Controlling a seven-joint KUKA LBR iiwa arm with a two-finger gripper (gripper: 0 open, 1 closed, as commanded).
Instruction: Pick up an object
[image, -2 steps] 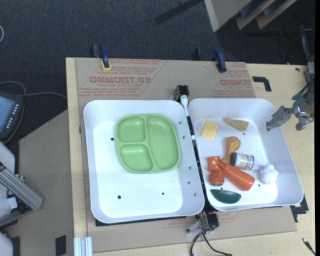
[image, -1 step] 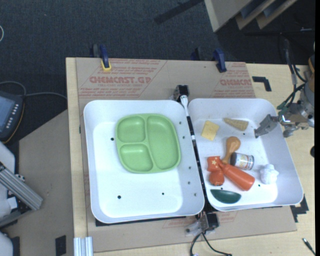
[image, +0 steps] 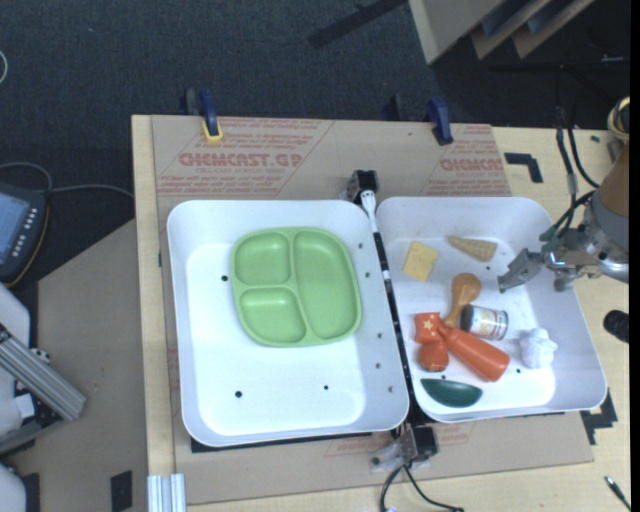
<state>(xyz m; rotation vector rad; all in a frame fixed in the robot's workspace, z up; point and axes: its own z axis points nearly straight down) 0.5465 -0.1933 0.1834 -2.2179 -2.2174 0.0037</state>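
The right bin (image: 570, 330) holds several small objects: a yellow block (image: 420, 261), a tan wedge (image: 473, 246), a brown wooden piece (image: 462, 294), a small jar (image: 486, 322), an orange-red toy (image: 462, 348), a dark green piece (image: 451, 391) and a white crumpled lump (image: 538, 349). My gripper (image: 540, 271) hangs over the bin's right part, to the right of the jar and the wooden piece. Its fingers are spread apart, with nothing between them.
The left bin (image: 200, 350) carries a green divided plate (image: 296, 285). The arm enters from the right edge, with cables beside it. Cardboard lies under both bins, with clamps at the back edge.
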